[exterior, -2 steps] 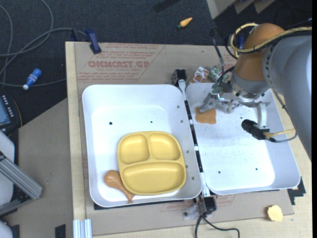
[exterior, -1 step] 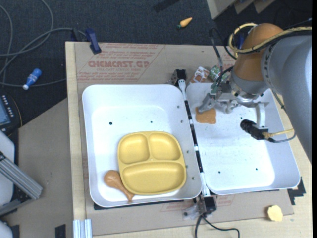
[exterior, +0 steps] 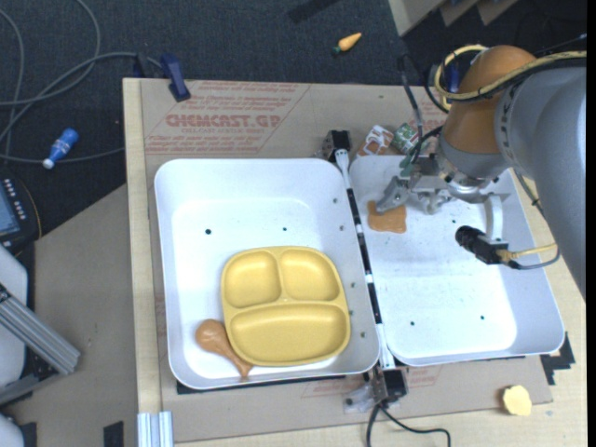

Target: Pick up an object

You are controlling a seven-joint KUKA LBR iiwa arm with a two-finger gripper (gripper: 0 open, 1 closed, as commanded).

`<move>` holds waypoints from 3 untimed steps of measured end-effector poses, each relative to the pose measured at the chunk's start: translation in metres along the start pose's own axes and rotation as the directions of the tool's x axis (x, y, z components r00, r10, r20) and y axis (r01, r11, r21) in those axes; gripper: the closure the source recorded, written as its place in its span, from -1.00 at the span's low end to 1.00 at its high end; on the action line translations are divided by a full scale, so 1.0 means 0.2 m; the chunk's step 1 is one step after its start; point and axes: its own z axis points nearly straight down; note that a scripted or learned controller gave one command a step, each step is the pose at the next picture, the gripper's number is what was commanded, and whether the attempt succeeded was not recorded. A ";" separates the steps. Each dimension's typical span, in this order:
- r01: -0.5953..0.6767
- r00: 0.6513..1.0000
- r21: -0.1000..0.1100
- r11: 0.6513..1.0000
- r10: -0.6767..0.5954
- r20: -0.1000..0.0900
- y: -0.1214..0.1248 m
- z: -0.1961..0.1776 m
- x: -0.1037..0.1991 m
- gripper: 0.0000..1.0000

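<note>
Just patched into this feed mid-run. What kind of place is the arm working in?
Probably a robotics lab test bench, not a home or kitchen. Two shallow white bins sit on a board over dark carpet, loose cables trail on the floor, and the objects are toy-like: a yellow divided plate and an orange piece by the gripper.

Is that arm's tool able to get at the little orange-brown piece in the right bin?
Probably yes. The tool hangs right above the orange-brown piece near the right bin's far-left corner, with nothing lying over it. The bin wall beside it might crowd the approach.
</note>
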 end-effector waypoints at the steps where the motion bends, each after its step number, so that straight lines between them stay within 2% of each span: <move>1: 0.000 1.000 -0.004 1.000 0.000 -0.001 0.01 -0.06 0.00 1.00; 2: -0.002 1.000 0.002 1.000 0.002 0.000 -0.11 0.00 -0.05 1.00; 3: -0.006 1.000 0.007 1.000 0.006 0.000 -0.54 0.00 -0.19 1.00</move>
